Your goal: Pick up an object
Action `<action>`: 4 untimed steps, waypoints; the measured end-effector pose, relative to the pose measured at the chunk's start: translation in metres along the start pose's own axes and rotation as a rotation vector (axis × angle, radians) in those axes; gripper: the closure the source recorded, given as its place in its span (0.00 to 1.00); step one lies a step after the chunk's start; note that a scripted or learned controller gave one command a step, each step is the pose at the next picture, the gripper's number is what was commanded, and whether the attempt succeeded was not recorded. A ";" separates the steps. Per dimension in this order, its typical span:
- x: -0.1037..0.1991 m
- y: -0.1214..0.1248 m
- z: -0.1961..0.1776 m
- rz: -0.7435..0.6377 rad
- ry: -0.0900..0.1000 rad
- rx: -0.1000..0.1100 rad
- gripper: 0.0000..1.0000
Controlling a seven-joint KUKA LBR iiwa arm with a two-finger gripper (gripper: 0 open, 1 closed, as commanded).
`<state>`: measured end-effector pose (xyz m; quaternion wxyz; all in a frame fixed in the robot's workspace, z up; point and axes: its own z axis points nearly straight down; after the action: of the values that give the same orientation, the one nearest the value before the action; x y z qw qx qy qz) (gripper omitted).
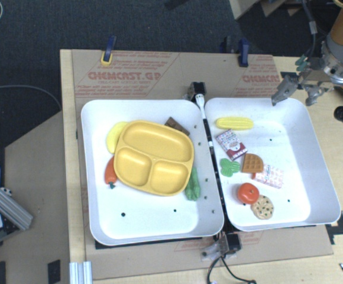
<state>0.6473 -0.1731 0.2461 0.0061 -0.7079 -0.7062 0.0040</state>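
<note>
While the gripper (294,92) hangs above the far right corner of the right bin (313,141), its two fingers are spread apart and nothing sits between them. Every loose object lies nearer the camera than the gripper and to its left in the view. Closest to it is a toy corn cob (235,123), lying flat near the bin's far wall. Further toward the camera from the gripper sit a small red-and-white packet (230,144), a green toy vegetable (229,167) and a brown waffle piece (252,163), the last two just beside each other, with a pink-and-white wrapper (271,176) touching the waffle's near edge. Farthest from the gripper within that bin are a red tomato (248,192) and a chocolate-chip cookie (262,207), lying against each other. Well apart from the gripper, across the divide, the left bin (100,206) holds a yellow compartment tray (153,157), which partly covers a yellow item (115,136), a red-orange piece (110,173), a green leafy piece (193,187) and a brown item (176,125) poking out at its edges.
</note>
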 end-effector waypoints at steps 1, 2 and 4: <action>0.000 0.002 -0.009 -0.003 -0.003 -0.014 0.00; 0.006 0.002 0.035 -0.004 -0.002 -0.010 0.00; 0.006 0.014 0.124 -0.005 -0.003 -0.011 0.00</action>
<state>0.6600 -0.1666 0.1223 0.0014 -0.7063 -0.7079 0.0012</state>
